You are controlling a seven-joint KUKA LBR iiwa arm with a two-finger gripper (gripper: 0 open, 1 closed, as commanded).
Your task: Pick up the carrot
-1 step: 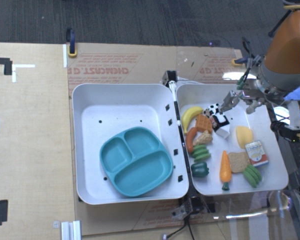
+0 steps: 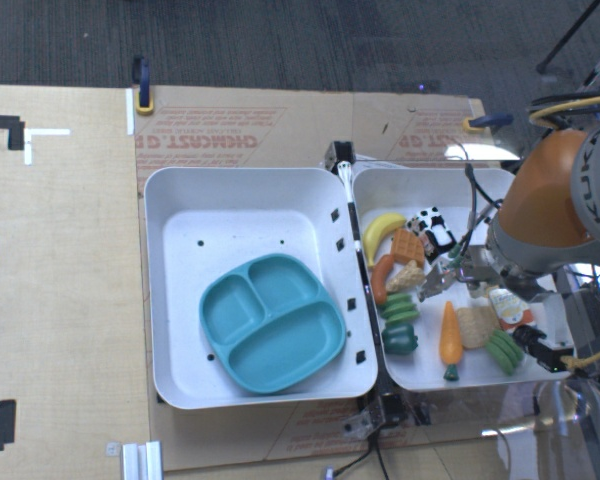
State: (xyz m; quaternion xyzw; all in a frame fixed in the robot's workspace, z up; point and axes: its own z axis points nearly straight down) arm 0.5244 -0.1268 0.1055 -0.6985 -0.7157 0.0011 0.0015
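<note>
The carrot (image 2: pixel 450 339) is orange with a green stub at its near end. It lies lengthwise in the right bin (image 2: pixel 420 376), near the front wall, and nothing grips it. My gripper (image 2: pixel 448 279) hangs over the middle of that bin, a little beyond the carrot's far tip and above it. Its dark fingers point left toward the heap of toy food. The grey arm with the orange band (image 2: pixel 542 203) comes in from the right and hides the bin's right part.
Around the carrot lie a bread slice (image 2: pixel 474 325), a green vegetable (image 2: pixel 503 351), a green pepper (image 2: pixel 399 339), a banana (image 2: pixel 382 230) and several other toy foods. The left bin (image 2: pixel 170 268) holds a teal divided plate (image 2: pixel 272 320).
</note>
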